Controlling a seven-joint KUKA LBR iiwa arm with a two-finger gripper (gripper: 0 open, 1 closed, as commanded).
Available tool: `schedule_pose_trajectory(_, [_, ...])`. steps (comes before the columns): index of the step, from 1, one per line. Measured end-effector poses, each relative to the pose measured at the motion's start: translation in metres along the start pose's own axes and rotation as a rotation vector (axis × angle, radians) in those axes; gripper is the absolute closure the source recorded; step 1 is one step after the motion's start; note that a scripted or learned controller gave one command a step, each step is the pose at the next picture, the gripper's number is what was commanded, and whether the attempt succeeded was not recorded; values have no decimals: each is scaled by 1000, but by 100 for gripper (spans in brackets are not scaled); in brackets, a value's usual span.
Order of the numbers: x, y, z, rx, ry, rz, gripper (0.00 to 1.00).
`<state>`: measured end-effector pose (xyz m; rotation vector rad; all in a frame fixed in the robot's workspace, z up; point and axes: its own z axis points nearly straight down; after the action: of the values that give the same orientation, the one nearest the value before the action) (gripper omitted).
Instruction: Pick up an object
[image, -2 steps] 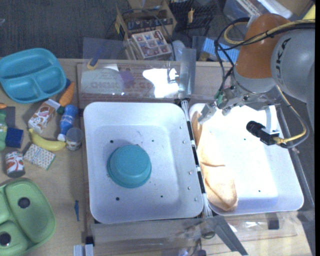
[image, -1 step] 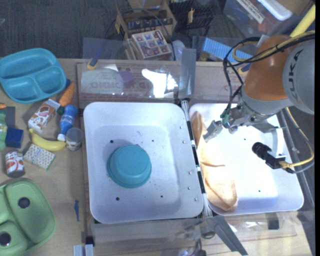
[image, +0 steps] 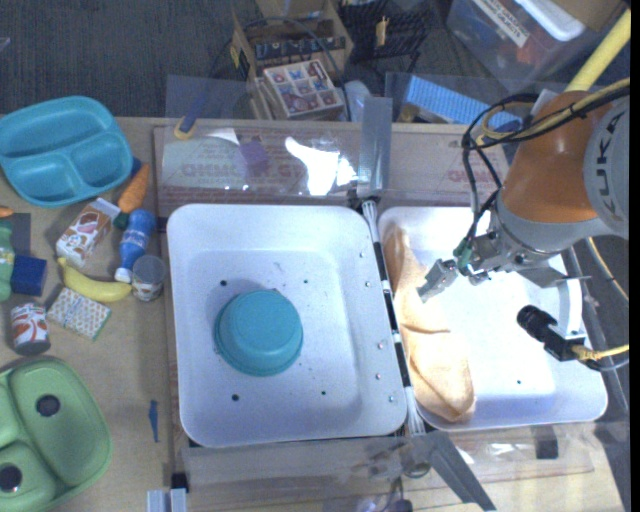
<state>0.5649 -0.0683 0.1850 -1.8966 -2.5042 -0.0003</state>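
Sprawling along the right bin's (image: 560, 405) left wall, a tan cloth (image: 432, 345) is lying below the jaws (image: 436, 281), seemingly slightly parted and empty, needing a straight descent onto its bunched middle.

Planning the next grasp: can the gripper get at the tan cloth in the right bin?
Probably yes. The gripper hangs just above the tan cloth in the right bin, nothing between them.

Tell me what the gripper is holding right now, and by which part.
Nothing is seen held. The gripper hovers over the right bin, just above the tan cloth along its left side, with no object between its fingers.
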Motion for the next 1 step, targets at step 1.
schedule_pose_trajectory(1, [-31,-16,60,0,0,18,0])
